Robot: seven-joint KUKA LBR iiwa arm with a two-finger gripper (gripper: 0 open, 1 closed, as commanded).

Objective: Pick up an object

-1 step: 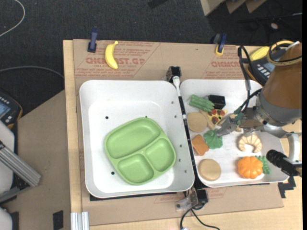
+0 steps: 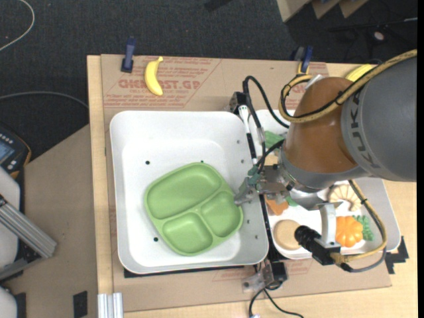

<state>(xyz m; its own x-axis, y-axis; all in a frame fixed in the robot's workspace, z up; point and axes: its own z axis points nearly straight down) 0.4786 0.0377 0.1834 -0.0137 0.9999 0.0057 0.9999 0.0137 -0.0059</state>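
A green divided plate [image 2: 192, 207] lies in the left bin [image 2: 132, 144], toward its front right. My gripper [image 2: 246, 188] hangs low over the divide between the two bins, right at the plate's right edge. The grey arm with its orange band [image 2: 321, 134] covers much of the right bin [image 2: 391, 227]. In that bin I see an orange pumpkin-like toy [image 2: 349, 230], a round tan piece [image 2: 287, 234], a cream shell-shaped piece [image 2: 343, 193], a small orange piece [image 2: 277, 207] and a bit of green [image 2: 271, 138] under the arm.
A yellow banana [image 2: 154, 76] lies on the cardboard bench top behind the left bin. Black cables [image 2: 255, 95] loop from the arm over the bins' shared wall. Blue clamps [image 2: 128, 56] hold the board's back edge.
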